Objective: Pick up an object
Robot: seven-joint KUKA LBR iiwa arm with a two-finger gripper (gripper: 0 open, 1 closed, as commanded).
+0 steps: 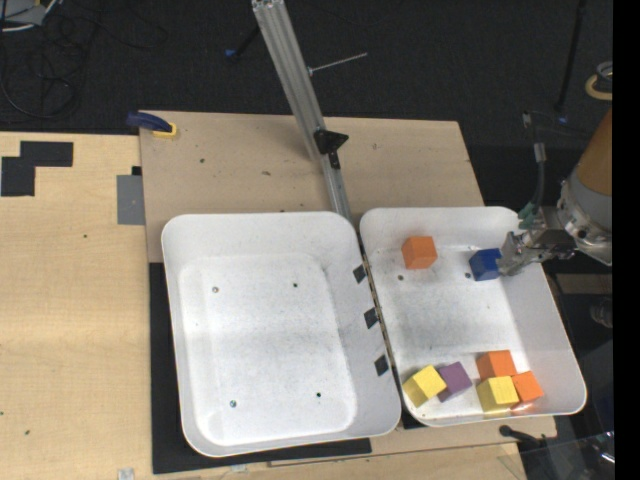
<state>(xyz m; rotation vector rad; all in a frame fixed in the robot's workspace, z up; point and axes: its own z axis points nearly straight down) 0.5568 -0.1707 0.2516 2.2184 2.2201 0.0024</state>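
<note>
My gripper (512, 255) at the right bin's (460, 313) far right side, against the blue cube (485, 264); finger spacing cannot be told.
Count in that bin: one blue cube, three orange, two yellow, one purple; five clustered at the near edge.

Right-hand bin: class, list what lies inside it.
The right-hand bin holds an orange cube, a blue cube beside the gripper, and a front cluster of cubes. Their undersides are covered.

We see a grey metal hand (512, 252) with slim fingers, a silvery wrist, an orange band above it
</note>
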